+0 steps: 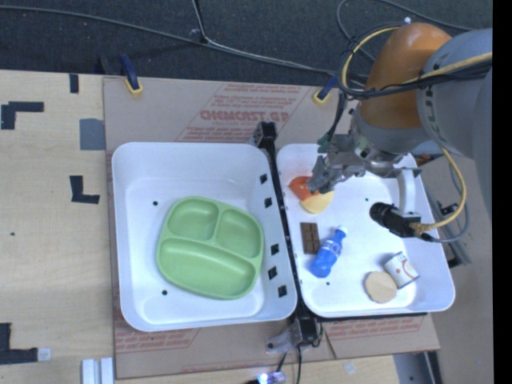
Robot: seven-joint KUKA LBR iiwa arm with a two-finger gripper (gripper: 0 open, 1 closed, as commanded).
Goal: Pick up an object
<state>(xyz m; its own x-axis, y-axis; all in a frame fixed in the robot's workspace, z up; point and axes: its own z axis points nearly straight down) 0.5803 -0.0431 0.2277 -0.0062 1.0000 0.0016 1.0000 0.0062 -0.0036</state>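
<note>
The grey arm (pixel 452 78) reaches in from the right, its orange band sitting above the wrist, and its gripper (pixel 322 182) hangs low over the upper left corner of the right bin (pixel 436 294). From this slanted overhead angle I cannot tell whether the gripper is open or closed, and nothing can be seen held in it. Directly under and beside its tip lie two small things: an orange piece (pixel 298 187) close to the bin's left wall, and a yellow piece (pixel 317 204) touching it on the lower right (both partly covered by the gripper, so their exact shapes are unclear). Whether the gripper touches either one cannot be made out. Below them, in the same bin, a brown bar (pixel 310 237) lies lengthwise near the left wall, with a blue bottle (pixel 326 254) on its side just beside it, white cap pointing up and to the right. Towards the lower right corner sit a tan disc (pixel 380 286) and a small white can (pixel 401 269) with a red marking, the two nearly touching. The left bin (pixel 128 214) holds a green divided plate (pixel 210 246), lying flat near its middle. Both bins rest side by side on a brown cardboard sheet (pixel 224 110).
</note>
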